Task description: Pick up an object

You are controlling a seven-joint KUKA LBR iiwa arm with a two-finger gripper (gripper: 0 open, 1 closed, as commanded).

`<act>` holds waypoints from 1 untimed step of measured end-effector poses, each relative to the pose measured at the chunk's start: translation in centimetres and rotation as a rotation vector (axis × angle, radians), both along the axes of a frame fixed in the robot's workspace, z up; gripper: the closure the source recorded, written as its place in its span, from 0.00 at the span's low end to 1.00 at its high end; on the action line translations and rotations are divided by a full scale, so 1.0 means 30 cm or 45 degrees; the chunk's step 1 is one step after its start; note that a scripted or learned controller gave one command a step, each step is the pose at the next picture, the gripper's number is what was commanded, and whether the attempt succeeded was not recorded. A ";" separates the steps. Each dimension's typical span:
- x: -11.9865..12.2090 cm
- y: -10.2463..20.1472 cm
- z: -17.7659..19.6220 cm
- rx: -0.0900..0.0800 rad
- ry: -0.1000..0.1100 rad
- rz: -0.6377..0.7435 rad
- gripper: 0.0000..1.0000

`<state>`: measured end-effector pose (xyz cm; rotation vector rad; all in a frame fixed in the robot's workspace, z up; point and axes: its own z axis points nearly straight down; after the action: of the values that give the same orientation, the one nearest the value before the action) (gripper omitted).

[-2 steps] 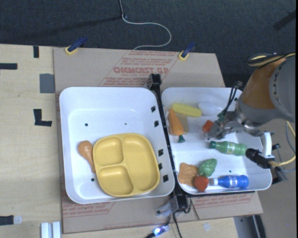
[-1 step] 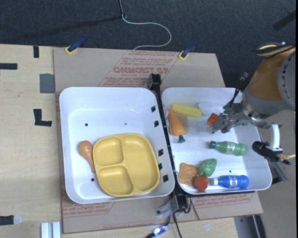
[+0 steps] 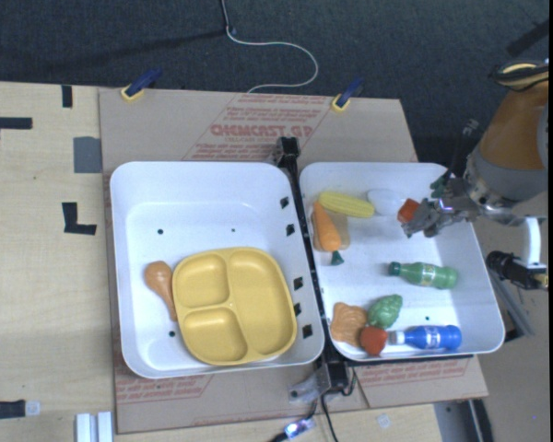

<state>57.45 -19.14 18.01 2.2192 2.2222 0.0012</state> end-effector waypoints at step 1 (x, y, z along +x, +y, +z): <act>0.003 0.002 0.157 -0.001 -0.003 0.001 1.00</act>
<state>57.55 -19.10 22.72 2.2171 2.2214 0.0025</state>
